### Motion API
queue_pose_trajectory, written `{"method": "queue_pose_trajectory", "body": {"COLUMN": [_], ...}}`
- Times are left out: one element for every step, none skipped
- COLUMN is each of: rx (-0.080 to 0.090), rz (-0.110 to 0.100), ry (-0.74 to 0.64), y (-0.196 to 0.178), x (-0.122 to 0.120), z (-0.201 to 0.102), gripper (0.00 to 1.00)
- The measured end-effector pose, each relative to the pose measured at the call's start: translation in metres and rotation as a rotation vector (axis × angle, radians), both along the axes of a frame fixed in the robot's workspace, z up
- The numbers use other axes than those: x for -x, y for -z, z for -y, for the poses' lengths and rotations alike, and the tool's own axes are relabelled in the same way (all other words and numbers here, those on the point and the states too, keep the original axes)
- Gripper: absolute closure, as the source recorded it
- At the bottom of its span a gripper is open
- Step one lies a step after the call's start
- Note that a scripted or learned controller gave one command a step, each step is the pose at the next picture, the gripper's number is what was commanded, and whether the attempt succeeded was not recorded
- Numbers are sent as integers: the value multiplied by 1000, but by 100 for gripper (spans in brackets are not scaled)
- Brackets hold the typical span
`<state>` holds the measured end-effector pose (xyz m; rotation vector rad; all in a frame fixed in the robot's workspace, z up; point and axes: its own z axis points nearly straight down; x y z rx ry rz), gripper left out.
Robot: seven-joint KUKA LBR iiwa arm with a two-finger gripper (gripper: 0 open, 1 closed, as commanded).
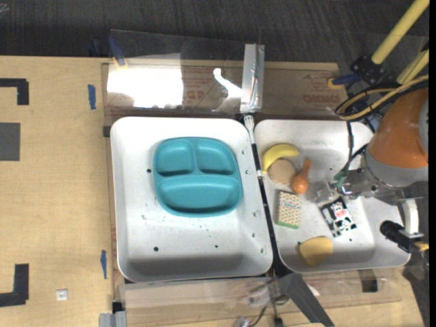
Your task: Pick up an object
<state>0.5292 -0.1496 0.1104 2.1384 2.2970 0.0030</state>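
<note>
Reaching in from the right, the grey arm with its orange band [407, 138] hangs over the right shallow white bin [320, 131], and its two-finger gripper [338, 191] sits low near the middle of that bin. Whether the gripper is spread or pressed together cannot be told from this slanted view, as the metal parts blur into cables and glare; nothing is seen held by it.

Several candidates for picking lie in the right bin. A yellow curved banana [279, 155] rests near the bin's upper left corner, with a pale brown rounded object [280, 173] touching it just below. Beside that, to the right, stands a small orange carrot-shaped piece [300, 178]. A flat patterned card with a green edge [289, 210] lies below these, near the bin's left wall. A small black-and-white printed box [340, 216] lies just below the gripper, close to it; contact cannot be judged. A yellow lemon-like lump [316, 249] sits near the bin's lower edge, apart from the gripper.

The left shallow white bin [129, 203] holds a teal plastic divided plate [197, 176] with three compartments, lying flat near the bin's centre. Behind both bins stands a clear plastic panel [177, 77] catching bright reflections.
</note>
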Motion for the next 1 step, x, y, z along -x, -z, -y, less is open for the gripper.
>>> {"method": "queue_pose_trajectory", "body": {"rx": [-1], "rz": [4], "ry": [-50], "y": [-123], "x": [2], "z": [-72], "gripper": [100]}}
